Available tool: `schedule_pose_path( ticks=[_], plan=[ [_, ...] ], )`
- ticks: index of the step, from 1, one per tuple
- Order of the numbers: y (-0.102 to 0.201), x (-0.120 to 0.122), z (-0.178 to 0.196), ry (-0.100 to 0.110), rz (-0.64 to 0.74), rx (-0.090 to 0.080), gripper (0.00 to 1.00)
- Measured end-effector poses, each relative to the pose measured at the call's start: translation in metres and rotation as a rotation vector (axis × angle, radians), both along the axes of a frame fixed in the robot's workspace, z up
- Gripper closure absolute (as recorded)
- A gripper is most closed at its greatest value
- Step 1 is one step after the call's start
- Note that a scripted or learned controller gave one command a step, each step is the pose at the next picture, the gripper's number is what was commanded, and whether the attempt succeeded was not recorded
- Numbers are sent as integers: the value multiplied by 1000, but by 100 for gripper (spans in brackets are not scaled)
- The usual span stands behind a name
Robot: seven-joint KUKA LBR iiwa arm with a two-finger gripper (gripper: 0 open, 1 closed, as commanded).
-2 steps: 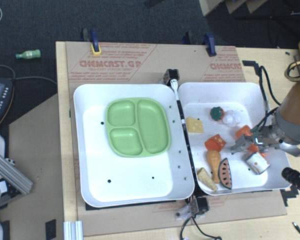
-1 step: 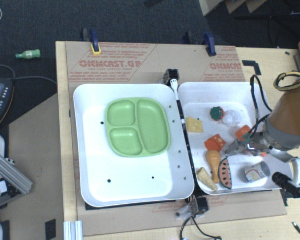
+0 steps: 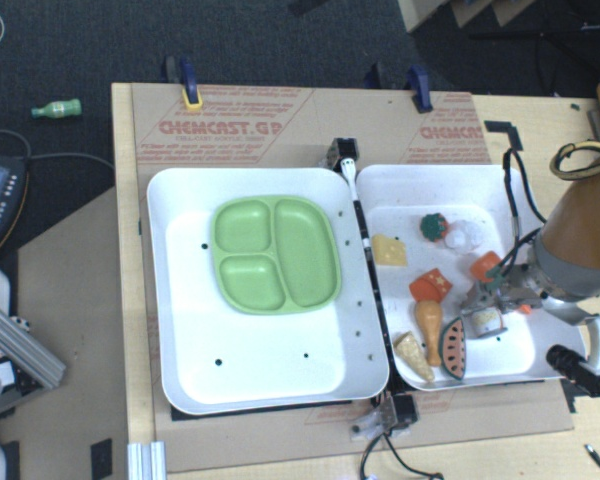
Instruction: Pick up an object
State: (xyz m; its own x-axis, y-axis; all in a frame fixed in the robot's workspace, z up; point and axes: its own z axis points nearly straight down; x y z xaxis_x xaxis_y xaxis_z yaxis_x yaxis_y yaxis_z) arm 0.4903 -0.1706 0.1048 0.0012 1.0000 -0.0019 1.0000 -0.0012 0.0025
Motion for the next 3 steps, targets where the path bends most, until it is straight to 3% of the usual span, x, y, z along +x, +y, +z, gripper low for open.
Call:
schedule_pose_path(
  ticks=[2,3],
  plan=[
    [7,9,112,-6,3,-1,100],
    [7,10,121,-1,2,0,100]
  ],
)
